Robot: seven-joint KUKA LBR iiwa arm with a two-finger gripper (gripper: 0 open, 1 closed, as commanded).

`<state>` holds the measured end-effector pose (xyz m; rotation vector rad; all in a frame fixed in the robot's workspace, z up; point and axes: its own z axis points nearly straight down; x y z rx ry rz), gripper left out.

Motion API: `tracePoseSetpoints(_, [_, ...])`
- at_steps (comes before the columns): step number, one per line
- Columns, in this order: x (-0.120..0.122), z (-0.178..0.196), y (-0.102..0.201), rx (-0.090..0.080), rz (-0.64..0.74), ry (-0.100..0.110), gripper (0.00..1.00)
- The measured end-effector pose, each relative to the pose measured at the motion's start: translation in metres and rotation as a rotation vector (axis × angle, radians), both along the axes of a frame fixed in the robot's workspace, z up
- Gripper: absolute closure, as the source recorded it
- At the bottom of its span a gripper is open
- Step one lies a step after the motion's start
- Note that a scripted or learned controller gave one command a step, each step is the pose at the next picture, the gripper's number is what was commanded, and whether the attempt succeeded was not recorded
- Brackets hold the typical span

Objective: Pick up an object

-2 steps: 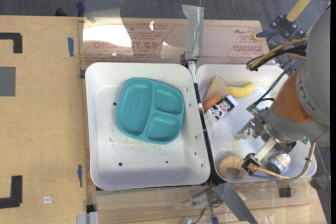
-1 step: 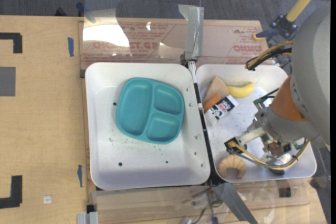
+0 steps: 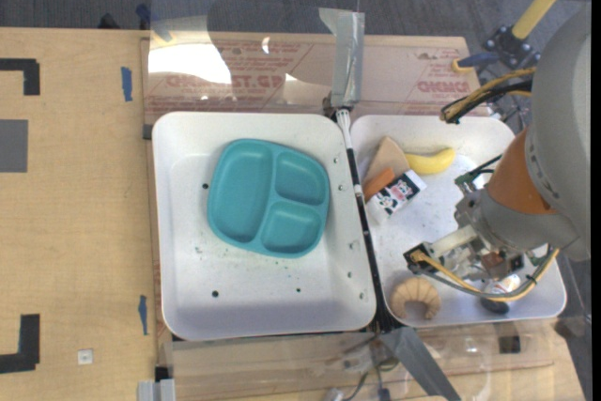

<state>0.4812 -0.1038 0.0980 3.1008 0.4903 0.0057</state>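
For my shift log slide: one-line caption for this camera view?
Arm's claw low in right bin near croissant; banana at back, teal divided plate in left bin.

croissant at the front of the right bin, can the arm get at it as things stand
Probably yes: the croissant lies uncovered in the right bin, nothing on top, and the end effector hangs just beside it. The bin's front wall close by may crowd a grasp.

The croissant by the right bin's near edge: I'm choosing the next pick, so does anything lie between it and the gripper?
Nothing visible does. The croissant lies alone on bare bin floor, just left of the gripper; the banana sits farther back.
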Motion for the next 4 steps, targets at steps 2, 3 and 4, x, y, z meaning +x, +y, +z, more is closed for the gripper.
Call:
tracePoseSetpoints(2, [0.0,-0.01,-0.099,-0.003,0.532,-0.001,1.0])
tracePoseSetpoints(3, [0.007,-0.01,-0.109,-0.003,0.912,0.002,1.0])
tracePoseSetpoints(4, [0.0,0.08,-0.104,-0.001,0.549,0.002,1.0])
